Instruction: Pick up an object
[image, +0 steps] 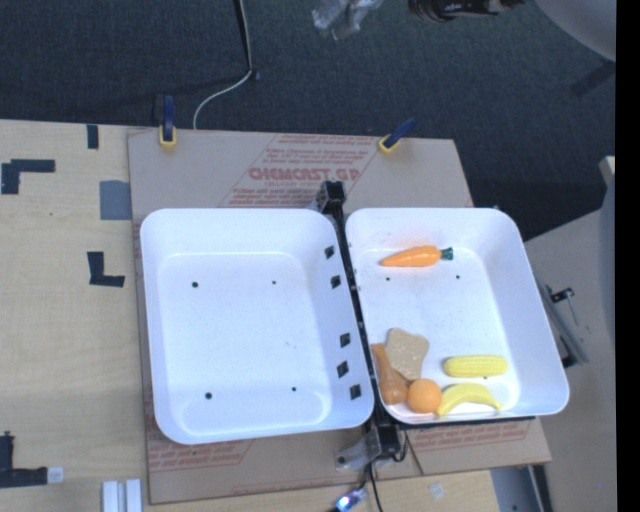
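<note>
1. The jaws are seen as a blur at the top of the view, high over the dark floor and past the far edge of the bench (60, 220). It cannot be told if the jaws are apart or together. Nothing is seen held in them.
2. All the things to pick are found well apart from the jaws, in the right bin (520, 300). The left bin (240, 330) is passed over.
3. The carrot (410, 257) is the thing nearest to the jaws. It lies flat and alone, with bare white floor all around it.
4. Farthest from the jaws, a pile is found in the near corner: a bread slice (407, 352), an orange ball (424, 396), a banana (468, 401) and a corn cob (475, 366). These are touching or just beside each other.
5. The carrot is likely the easiest pick. It looks like a light, hard toy, smooth and maybe slippery.
6. It is best grabbed across its thick middle, not at the thin tip, so it is not squeezed out.
</note>
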